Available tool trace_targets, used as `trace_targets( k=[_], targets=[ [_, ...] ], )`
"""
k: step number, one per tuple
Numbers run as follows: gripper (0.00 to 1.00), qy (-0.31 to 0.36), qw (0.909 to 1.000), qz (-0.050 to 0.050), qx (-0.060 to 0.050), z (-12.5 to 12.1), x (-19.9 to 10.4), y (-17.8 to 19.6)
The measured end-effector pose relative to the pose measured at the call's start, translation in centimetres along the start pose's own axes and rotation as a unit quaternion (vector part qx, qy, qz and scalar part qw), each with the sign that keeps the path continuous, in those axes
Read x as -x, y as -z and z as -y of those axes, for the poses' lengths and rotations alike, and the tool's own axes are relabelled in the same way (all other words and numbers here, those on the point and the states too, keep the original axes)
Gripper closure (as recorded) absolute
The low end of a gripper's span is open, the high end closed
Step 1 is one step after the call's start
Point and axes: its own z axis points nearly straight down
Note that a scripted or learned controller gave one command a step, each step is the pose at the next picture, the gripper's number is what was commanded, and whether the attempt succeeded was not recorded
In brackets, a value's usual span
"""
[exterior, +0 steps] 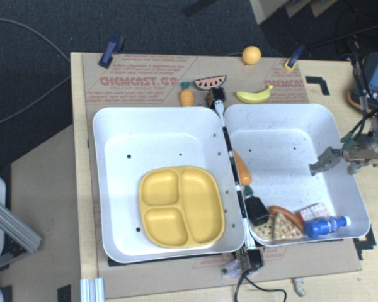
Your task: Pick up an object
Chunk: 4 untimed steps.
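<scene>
My gripper (331, 158) hangs low at the right side of the right bin (283, 134), above bare white floor, with nothing seen in it. Toys lie in that bin's near corner: a blue bottle (324, 226), a pizza slice (278, 227) and a red sausage (290, 214). A black block (256, 209) and an orange carrot (241, 167) lie against the bin's left wall. All of them are nearer the camera and to the left of the gripper, apart from it.
The left bin (113, 137) holds a yellow divided plate (181, 205). On the board behind the bins lie a banana (254, 95), a watermelon slice (211, 81), a small orange toy (187, 97) and an orange ball (251, 55). Blue clamps (110, 51) grip the far edge.
</scene>
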Motion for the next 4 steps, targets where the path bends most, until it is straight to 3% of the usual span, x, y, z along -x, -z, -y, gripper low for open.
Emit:
trace_targets(
  k=[1, 2, 3, 4],
  targets=[
    [0.00, 0.000, 1.0000, -0.001, -0.002, -3.9, -3.9, -15.6],
    [0.00, -0.001, 1.0000, 0.000, -0.001, 1.1, -1.0, -16.2],
    [0.00, 0.000, 1.0000, 0.000, 0.001, 1.0, 4.6, -16.2],
    [1.00, -0.001, 1.0000, 0.001, 0.002, 1.0, 4.6, -15.2]
  ],
)
